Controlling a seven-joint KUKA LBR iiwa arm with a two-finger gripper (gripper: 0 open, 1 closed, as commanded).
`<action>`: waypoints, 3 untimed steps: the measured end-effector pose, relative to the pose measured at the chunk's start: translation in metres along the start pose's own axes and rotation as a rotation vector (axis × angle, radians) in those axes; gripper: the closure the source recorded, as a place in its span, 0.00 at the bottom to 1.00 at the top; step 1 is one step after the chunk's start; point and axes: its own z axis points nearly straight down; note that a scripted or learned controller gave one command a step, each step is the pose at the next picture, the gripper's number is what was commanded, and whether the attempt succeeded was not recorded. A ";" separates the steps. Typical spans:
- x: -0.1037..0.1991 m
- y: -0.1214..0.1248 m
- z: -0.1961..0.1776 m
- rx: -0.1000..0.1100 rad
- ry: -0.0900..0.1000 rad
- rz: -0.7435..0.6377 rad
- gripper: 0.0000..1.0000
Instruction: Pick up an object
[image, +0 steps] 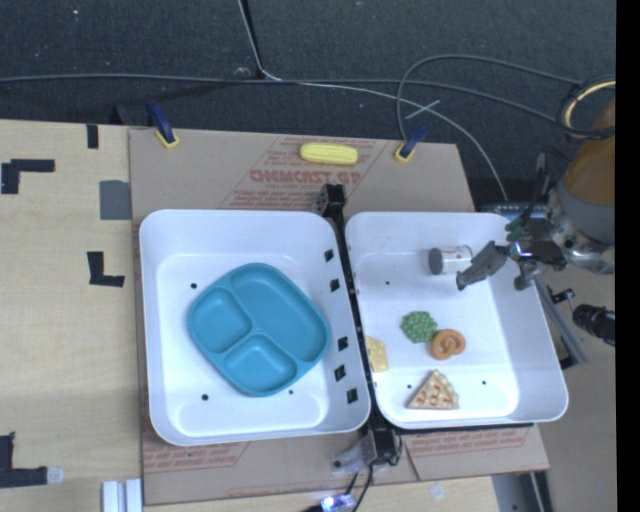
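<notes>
**Gripper poised over the right bin, nothing in its grasp**

We look down at a slant on two shallow white bins set side by side on a sheet of brown cardboard (290, 180). The left bin (160, 300) holds a blue divided tray (258, 328), lying flat and turned slightly askew.

The right bin (520, 340) holds the small things to be picked. Near its back wall lies a small cylinder (448, 259) with a dark cap and a pale body, on its side. Toward the middle sit a green broccoli-like piece (419, 325) and, just beside it to the right, an orange pretzel-like ring (448, 344). A pizza slice (433, 392) lies near the front wall, and a pale yellow piece (376, 353) rests against the bin's left wall.

The arm comes in from the right, and its gripper (497, 268) sits above the right bin's upper right part, just beside the cylinder. We see its two dark fingers (478, 266) spread apart with nothing between them.

Behind the bins, a yellow corn-like object (328, 153) lies on the cardboard.
</notes>
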 end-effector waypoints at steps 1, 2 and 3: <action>0.000 0.002 -0.007 -0.012 -0.002 -0.004 0.00; 0.003 0.000 0.037 -0.009 -0.002 -0.003 0.00; -0.005 -0.003 0.096 -0.008 -0.002 -0.002 0.00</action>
